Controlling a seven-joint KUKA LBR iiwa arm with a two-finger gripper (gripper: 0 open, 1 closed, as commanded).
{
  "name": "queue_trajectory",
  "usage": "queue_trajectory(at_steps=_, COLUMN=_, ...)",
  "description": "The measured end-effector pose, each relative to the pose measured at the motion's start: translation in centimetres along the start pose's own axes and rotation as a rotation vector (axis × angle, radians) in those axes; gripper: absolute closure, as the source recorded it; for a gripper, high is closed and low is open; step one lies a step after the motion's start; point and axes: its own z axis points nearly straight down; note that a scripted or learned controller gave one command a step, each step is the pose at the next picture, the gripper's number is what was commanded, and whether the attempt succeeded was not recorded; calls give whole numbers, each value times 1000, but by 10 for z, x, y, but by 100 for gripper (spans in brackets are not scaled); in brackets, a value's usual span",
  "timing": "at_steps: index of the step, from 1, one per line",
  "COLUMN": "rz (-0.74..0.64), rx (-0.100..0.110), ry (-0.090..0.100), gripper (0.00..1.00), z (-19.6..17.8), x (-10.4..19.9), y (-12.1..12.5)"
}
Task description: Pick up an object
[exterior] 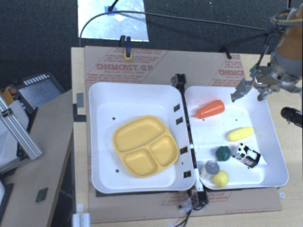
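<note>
Carrot (pixel 209 109), smooth orange plastic tapering to a blunt tip, lies at the back left of the right bin (pixel 274 141), apart from everything else. Toward the front I see a glossy yellow corn-shaped piece (pixel 240 134), a dark green knobbly ball (pixel 223 152), a black-and-white patterned block (pixel 247 156), a greyish translucent ball (pixel 211 167) and a small yellow lemon-like piece (pixel 220 178) just beside it. My claw (pixel 250 92) hangs above the bin's back edge, right of the carrot, its two dark fingers spread apart with nothing between them. Next door, the left bin (pixel 102 103) carries a matte yellow tray (pixel 144 145) with three rounded compartments. Both bins are shallow white plastic with rounded corners, sitting on printed brown cardboard (pixel 156 65) laid over the bench (pixel 52 141).
</note>
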Motion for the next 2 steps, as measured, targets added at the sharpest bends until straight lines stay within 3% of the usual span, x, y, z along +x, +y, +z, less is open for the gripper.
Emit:
queue_trajectory(at_steps=1, rz=-2, rx=-11, ry=-2, gripper=0, z=-6, x=0, y=2)
queue_trajectory(at_steps=2, rz=-1, rx=-10, ry=-2, gripper=0, z=49, x=-4, y=11)
